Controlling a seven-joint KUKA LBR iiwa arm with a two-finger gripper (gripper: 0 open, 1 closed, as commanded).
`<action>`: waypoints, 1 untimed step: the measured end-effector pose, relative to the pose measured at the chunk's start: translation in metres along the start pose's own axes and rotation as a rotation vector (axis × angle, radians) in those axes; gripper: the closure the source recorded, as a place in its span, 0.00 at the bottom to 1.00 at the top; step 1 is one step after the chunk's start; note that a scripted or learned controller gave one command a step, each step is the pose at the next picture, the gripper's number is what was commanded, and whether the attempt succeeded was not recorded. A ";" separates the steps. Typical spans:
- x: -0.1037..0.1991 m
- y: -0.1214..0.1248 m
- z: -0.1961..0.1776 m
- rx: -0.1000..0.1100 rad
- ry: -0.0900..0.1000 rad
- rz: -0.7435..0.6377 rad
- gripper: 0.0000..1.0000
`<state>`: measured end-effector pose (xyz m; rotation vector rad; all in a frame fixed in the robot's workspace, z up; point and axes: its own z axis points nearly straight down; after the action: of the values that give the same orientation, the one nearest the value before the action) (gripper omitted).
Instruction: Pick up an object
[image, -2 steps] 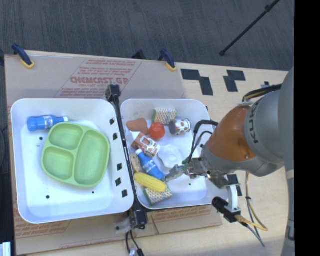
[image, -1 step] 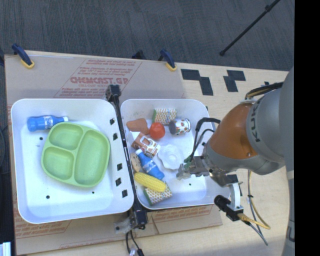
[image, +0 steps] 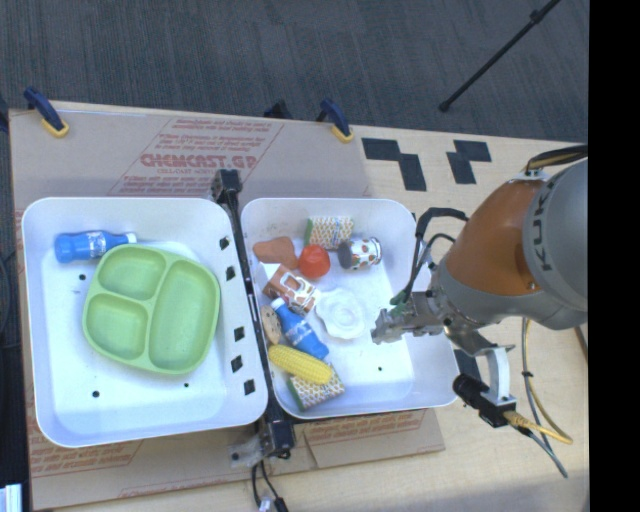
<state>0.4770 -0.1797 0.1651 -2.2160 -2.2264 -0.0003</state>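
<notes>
Right bin (image: 400, 385) holds the clutter; left bin (image: 40, 330) carries a green divided plate (image: 150, 310) and a blue bottle (image: 88, 244) at its 11 o'clock corner. No particular target is named, so any piece in the right bin counts.

Candidates, taking the right bin's centre as the dial: white lid-like disc (image: 343, 313) near the middle, red ball (image: 314, 262) at about 11 o'clock, corn cob (image: 299, 365) at 7 o'clock lying on a patterned packet, and a dark speckled ball (image: 359, 252) toward 12 o'clock.

Gripper (image: 385, 330) sits at roughly 3 o'clock of the white disc, just beside it, low over the bin floor. Whether the tips are spread or closed, I cannot tell (too small and blurred), and nothing shows held between them.

Judgement on the step: this looks like an approach, pick not yet made. The disc is nearest but flat, and likely hard to pinch from above; the red ball or corn cob should offer a surer bite. Best to centre over one piece, away from its neighbours, descend straight, and close across the narrow side.

Arm pose: the grey-and-orange arm (image: 510, 250) reaches in from 3 o'clock, the wrist bent down and pointing toward 9 o'clock over the bin's right edge.
</notes>
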 end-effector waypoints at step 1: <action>-0.006 0.068 -0.154 -0.005 -0.003 -0.001 1.00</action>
<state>0.5448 -0.1853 0.3191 -2.2185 -2.2321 -0.0017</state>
